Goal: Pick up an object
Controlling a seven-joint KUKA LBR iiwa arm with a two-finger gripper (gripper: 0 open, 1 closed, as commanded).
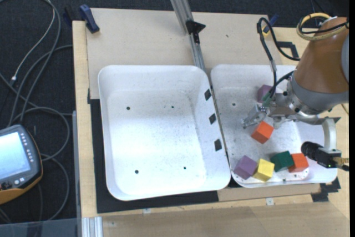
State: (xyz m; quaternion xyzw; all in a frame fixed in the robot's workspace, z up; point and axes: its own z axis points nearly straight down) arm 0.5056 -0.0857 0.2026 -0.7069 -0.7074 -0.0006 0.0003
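orange block [263, 132], purple block [246, 166], yellow block [265, 169]

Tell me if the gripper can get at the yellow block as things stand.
Probably yes. The yellow block lies uncovered near the right bin's front edge, but a purple block and green block flank it closely, crowding the gripper.

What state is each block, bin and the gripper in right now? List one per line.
gripper: low in the right bin, above the orange block
orange block: tilted
purple block: lying at the near wall
yellow block: beside it
green block: against a second orange block
left bin: upright
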